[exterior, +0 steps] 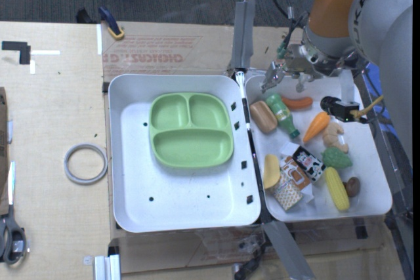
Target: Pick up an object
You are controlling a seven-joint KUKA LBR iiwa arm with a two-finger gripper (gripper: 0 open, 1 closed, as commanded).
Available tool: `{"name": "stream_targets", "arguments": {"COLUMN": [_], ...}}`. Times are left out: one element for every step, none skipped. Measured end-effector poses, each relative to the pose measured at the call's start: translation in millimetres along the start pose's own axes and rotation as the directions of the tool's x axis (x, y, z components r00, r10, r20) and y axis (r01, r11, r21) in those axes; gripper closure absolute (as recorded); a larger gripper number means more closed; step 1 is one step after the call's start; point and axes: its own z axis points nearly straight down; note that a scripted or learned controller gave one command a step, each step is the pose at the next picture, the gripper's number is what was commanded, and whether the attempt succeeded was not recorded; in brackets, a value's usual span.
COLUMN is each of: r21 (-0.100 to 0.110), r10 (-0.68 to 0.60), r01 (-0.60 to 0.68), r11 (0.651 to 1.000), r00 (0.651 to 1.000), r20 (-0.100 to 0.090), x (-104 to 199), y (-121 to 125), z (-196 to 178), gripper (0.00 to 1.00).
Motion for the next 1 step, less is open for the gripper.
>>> {"name": "stream_targets", "arguments": {"r21": [-0.001], "r10": [0.159], "r01": [-0.159], "r11": [0.987], "r00": [0.987], "r20": [0.000], "x": [-50.0], "y": [-32.3], "z": [98.4], "gripper": [0.00]}}
